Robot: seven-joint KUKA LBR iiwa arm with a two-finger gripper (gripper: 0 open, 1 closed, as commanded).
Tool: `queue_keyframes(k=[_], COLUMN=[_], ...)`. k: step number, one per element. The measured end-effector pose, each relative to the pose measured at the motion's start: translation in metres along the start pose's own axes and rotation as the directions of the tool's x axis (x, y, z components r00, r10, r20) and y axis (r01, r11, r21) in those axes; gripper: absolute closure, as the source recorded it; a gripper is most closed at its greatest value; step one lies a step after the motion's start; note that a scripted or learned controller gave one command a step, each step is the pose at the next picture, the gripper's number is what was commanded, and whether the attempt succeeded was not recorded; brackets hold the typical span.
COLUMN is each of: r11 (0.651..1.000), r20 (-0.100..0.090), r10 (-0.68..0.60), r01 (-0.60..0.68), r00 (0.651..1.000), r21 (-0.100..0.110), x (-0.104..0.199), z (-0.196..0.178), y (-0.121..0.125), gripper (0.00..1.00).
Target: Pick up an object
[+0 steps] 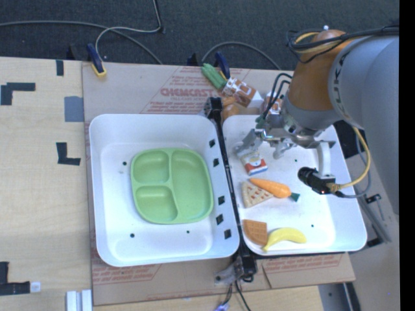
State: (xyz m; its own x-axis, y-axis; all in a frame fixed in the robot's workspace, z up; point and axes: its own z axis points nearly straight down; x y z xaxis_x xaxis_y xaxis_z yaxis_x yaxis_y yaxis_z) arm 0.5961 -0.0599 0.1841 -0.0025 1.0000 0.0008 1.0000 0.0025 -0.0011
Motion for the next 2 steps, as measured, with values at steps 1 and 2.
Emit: queue_keyframes(k=[1, 2], r11=[1.0, 1.0], r20=[0.002, 0.003], r10=[0.002, 0.001], r01=[-0.002, -0.001], r00=[1.0, 1.0], r21=[0.002, -0.003], x=[-0.036, -0.036], z=[0.039, 0.098], y=[0.01, 0.035], gripper=[0.0, 0.0])
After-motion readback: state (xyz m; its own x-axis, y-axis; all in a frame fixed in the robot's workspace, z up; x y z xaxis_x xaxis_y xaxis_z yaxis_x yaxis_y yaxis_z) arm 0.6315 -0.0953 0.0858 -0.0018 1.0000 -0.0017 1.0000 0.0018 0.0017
